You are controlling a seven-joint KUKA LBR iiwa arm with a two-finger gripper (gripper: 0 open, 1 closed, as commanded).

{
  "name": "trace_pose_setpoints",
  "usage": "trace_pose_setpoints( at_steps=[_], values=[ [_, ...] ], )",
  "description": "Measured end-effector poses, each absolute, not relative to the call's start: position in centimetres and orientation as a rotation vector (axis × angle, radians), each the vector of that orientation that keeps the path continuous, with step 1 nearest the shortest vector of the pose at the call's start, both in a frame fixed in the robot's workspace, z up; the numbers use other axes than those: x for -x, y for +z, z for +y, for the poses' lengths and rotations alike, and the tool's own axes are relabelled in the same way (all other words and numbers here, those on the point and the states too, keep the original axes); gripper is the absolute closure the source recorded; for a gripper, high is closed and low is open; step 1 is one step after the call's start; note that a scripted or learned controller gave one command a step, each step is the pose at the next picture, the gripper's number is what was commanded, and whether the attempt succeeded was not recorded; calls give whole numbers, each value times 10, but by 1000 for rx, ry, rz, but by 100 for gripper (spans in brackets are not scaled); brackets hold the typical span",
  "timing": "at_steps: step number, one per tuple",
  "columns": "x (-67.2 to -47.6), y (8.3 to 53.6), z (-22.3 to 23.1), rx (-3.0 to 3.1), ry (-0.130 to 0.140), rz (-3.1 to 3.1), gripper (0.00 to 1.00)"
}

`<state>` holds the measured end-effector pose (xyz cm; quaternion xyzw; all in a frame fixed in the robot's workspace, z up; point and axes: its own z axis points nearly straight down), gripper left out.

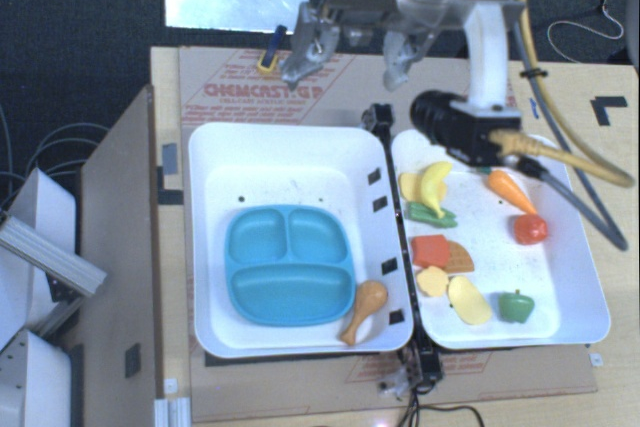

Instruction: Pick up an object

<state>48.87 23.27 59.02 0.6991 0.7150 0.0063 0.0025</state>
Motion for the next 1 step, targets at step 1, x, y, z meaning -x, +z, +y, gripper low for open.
trace_pose_setpoints(
  at_steps=[1],
  values=[
    [-489,590,233,-2193,20,2243,0]
  ],
)
